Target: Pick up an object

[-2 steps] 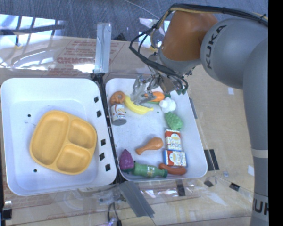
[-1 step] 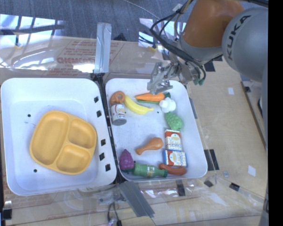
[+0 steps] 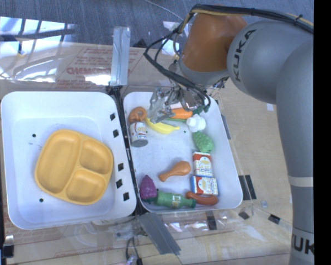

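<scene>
1. The big grey arm (image 3: 276, 65) comes in from the right side of the frame. It has an orange band (image 3: 209, 40) near its end.
2. Its hand (image 3: 164, 106) hangs low over the top part of the right bin (image 3: 231, 164), near the middle of the frame.
3. The hand is a tangle of shiny metal and black wires from here. I cannot tell if it is open or closed, or if it has hold of anything.
4. Right by the hand lie a yellow banana (image 3: 163, 127) and an orange carrot (image 3: 182, 114). The banana is just under the hand. The carrot is just to its right.
5. A small can (image 3: 138, 132) stands by the left wall of that bin, with an orange toy (image 3: 136, 114) just above it.
6. A white ball (image 3: 196, 123) sits right of the banana. A green bumpy toy (image 3: 203, 142) is just below the ball.
7. Lower down are a brown drumstick (image 3: 175, 171) and two small boxes (image 3: 203, 174), one above the other.
8. Along the bottom of that bin lie a purple toy (image 3: 148, 187), a green bottle (image 3: 175, 200) and a red sausage (image 3: 203, 199).
9. The left bin (image 3: 11, 115) holds a yellow tray (image 3: 73, 166) with three parts.
10. Both bins sit side by side on the table (image 3: 55, 65).
</scene>
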### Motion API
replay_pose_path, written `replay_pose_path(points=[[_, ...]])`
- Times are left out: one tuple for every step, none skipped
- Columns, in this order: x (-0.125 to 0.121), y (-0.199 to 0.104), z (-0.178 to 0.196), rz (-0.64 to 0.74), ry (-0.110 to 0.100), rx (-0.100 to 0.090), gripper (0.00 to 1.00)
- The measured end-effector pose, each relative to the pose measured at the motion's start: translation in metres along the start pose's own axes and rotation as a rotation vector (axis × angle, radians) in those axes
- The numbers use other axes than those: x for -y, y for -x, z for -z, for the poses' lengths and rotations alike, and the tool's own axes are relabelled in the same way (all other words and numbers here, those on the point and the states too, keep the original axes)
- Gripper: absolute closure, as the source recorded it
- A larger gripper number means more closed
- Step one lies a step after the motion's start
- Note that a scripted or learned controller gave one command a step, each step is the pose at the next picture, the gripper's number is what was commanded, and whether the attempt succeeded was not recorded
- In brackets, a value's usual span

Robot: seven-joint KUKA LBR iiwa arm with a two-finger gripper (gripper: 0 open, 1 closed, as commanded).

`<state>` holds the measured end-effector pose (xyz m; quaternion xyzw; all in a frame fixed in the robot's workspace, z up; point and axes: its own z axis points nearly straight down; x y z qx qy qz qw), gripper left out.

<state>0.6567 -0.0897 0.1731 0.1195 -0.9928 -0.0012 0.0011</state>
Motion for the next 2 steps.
replay_pose_path(points=[[0.046, -0.010, 0.023, 0.226, -0.005, 0.005, 1.00], [0.110, -0.026, 0.026, 0.450, -0.006, 0.005, 1.00]])
